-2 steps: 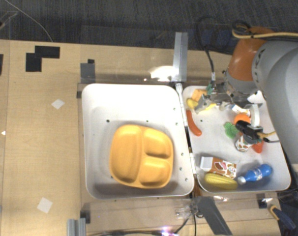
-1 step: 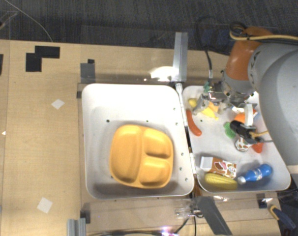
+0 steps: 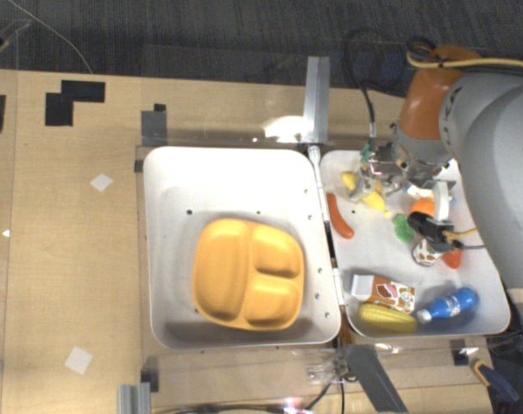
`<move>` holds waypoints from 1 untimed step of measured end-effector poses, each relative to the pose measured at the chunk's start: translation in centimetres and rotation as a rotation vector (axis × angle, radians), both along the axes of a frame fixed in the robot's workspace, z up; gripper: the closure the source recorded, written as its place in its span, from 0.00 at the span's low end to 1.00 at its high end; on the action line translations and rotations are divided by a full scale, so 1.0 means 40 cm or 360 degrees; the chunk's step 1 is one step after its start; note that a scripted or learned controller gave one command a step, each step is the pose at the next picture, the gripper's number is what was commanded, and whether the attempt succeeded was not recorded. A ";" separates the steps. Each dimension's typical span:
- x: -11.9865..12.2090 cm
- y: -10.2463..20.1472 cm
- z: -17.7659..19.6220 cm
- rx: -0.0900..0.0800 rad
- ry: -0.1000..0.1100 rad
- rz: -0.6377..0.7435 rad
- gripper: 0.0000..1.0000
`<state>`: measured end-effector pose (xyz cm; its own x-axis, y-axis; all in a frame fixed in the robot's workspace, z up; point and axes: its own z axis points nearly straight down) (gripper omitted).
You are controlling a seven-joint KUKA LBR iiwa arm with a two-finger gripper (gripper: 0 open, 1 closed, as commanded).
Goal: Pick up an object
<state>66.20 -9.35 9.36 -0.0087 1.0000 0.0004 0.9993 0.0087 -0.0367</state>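
Reaching into the right bin [image 3: 494, 313], the gripper [image 3: 375, 172] is hovering over a yellow piece [image 3: 374, 200] near the back wall — I cannot tell its grip state. Descending straight is looking wise — a red pepper [image 3: 339, 218] is lying close.

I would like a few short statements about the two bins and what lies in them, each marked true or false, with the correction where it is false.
1. The yellow divided tray lies in the left bin. True.
2. The blue bottle lies in the left bin. False: it lies in the right bin, near the front corner.
3. The corn cob lies at the front of the right bin, beside the blue bottle. True.
4. The red pepper lies on the bench outside both bins. False: it lies inside the right bin, along its left wall.
5. The gripper is over the right bin, at its far end. True.
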 end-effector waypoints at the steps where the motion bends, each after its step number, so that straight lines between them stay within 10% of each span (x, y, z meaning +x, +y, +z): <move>1: 0.022 0.171 0.237 -0.0004 -0.0072 -0.0379 1.00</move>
